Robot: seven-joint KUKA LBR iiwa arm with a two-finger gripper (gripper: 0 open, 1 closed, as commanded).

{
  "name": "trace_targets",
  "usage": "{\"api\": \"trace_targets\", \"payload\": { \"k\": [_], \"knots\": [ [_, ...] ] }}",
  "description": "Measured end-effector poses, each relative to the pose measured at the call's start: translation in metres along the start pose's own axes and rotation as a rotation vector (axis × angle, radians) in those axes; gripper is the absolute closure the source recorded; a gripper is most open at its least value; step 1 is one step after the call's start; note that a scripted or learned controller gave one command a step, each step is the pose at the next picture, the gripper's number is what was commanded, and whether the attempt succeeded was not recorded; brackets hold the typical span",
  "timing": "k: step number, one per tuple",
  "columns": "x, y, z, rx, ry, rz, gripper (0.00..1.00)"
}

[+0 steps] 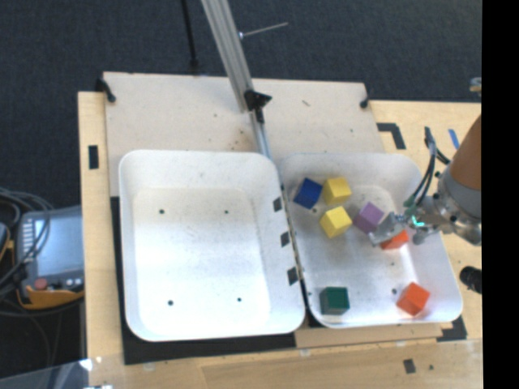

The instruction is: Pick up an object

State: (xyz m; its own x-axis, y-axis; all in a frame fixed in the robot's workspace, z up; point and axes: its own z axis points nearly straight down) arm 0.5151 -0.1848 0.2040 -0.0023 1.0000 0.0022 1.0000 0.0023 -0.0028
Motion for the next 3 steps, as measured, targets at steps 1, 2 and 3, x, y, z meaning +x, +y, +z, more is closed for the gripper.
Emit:
{"api": "trace_targets", "payload": {
  "k": [1,2,3],
  "knots": [
    [0.000,0.001,-0.002,-0.005,-0.002,0.001,0.00],
    [-0.009,-0.006,0.055,0.002,-0.003,0.004,0.00],
    [-0.011,-0.005,0.105,-0.005,-0.005,0.004,0.00]
  ]
}}
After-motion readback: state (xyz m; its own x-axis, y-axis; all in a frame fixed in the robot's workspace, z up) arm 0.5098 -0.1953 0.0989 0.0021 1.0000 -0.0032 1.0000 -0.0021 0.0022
